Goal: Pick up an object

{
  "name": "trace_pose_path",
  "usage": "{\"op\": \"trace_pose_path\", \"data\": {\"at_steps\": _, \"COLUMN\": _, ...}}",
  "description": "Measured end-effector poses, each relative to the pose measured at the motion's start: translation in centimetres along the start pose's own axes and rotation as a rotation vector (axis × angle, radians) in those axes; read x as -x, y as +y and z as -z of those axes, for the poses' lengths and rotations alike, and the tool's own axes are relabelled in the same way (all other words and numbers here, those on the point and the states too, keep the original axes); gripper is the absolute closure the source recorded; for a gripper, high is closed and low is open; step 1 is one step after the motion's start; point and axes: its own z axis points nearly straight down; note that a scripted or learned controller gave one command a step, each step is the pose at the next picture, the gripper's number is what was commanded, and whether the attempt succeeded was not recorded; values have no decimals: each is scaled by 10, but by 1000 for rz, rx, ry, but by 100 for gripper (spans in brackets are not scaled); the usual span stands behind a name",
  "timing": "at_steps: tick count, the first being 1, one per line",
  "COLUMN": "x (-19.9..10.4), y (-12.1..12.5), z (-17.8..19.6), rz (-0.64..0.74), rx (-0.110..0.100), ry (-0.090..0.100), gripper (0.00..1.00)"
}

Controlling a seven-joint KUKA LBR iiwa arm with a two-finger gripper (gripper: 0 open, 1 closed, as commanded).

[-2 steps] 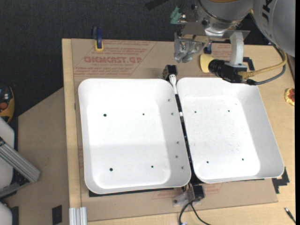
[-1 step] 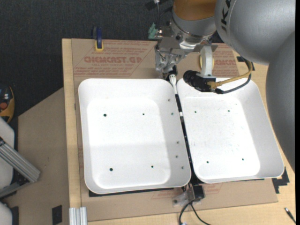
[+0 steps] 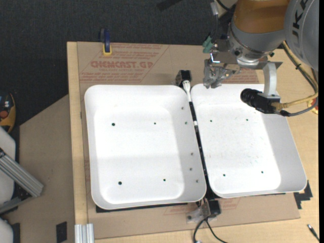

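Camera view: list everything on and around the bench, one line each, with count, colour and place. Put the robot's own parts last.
Bins: two, white, shallow, side by side on the board; each has four small dark dots on its floor.
Board: one, brown, with red CHEMCAST lettering, under both bins.
Clamp: one, blue and yellow, on the board's far left edge.
Black fittings: two, at the far and near ends of the seam between the bins.
Metal rail: one, grey, off the bench at the left.
Arm: one, grey with an orange band, reaching in from the right.
Claw: one, metallic, above the far left corner of the right bin.
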Motion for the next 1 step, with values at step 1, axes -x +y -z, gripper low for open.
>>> {"op": "trace_pose_path", "data": {"at_steps": 1, "x": -48, "y": 68, "z": -74, "rz": 10, "rx": 4, "ry": 2, "gripper": 100}}
